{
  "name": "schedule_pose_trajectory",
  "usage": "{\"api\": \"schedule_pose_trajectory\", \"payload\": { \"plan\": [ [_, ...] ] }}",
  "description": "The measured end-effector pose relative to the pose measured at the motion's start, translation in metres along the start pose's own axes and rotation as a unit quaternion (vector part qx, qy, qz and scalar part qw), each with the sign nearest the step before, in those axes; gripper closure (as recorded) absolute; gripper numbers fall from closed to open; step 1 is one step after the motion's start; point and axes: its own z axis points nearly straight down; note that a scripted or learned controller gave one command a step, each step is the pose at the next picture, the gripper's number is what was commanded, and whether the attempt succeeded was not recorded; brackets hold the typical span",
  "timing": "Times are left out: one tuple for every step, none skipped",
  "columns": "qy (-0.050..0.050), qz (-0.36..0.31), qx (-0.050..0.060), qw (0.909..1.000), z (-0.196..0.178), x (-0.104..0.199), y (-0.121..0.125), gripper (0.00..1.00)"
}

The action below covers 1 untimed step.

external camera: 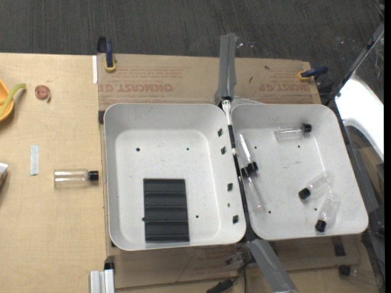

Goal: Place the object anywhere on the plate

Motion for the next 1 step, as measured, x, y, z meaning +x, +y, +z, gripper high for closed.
{"api": "schedule_pose_trajectory", "payload": {
  "plan": [
    [0.000,-0.002,0.001,1.0000,-0.0002,-0.0699,-0.0135,0.00]
  ]
}}
